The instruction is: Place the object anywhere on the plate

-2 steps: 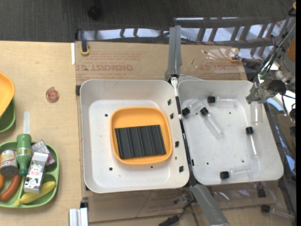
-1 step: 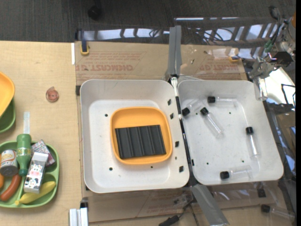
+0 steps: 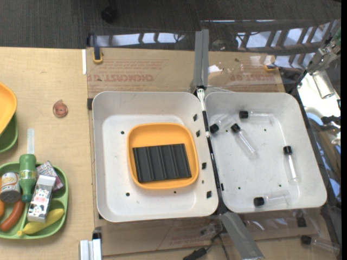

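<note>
I cannot tell the gripper's state from this camera.

Nearest me, at the lower left of the frame, a green tray (image 3: 51,221) holds toy food: one green bottle (image 3: 26,176), one can (image 3: 9,183), one sausage (image 3: 12,214), one banana (image 3: 43,221) and two small cartons (image 3: 39,198).

Mid-frame sit two white bins. The left bin (image 3: 108,145) holds one orange plate (image 3: 162,136) with one black ridged slab (image 3: 162,163) lying flat on it. In the right bin (image 3: 309,161) I count five black caps. Four belong to clear tubes I can make out: one near the lower rim (image 3: 271,200), one at the right (image 3: 291,164), one slanting at centre (image 3: 244,140), one toward the top (image 3: 257,114). The fifth cap (image 3: 214,128) lies by the left wall. All are well apart from the plate.

Farther up the left side are one pink disc (image 3: 60,109) and one orange bowl (image 3: 5,110).
</note>
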`<control>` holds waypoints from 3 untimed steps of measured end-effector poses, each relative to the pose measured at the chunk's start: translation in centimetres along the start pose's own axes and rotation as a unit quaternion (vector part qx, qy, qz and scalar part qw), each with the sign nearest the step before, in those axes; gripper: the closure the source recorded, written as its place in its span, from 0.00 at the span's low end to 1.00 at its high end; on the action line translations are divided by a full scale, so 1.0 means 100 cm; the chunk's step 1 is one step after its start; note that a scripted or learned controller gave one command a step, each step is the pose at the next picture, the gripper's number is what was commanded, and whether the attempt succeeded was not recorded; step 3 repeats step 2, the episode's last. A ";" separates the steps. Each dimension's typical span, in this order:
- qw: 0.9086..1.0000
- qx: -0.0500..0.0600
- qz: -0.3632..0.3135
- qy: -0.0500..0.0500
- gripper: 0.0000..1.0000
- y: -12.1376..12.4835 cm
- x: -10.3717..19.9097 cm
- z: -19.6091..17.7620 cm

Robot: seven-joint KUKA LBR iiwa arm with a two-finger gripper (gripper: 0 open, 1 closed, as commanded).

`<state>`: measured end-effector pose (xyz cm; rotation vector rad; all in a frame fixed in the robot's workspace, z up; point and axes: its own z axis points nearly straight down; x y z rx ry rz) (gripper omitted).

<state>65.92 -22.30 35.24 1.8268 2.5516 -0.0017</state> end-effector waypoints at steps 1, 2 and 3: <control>0.989 0.000 -0.147 0.000 1.00 0.001 0.001 -0.089; 0.989 0.000 -0.147 0.000 0.00 0.001 0.001 -0.089; 0.989 0.000 -0.147 0.000 0.00 0.001 0.001 -0.089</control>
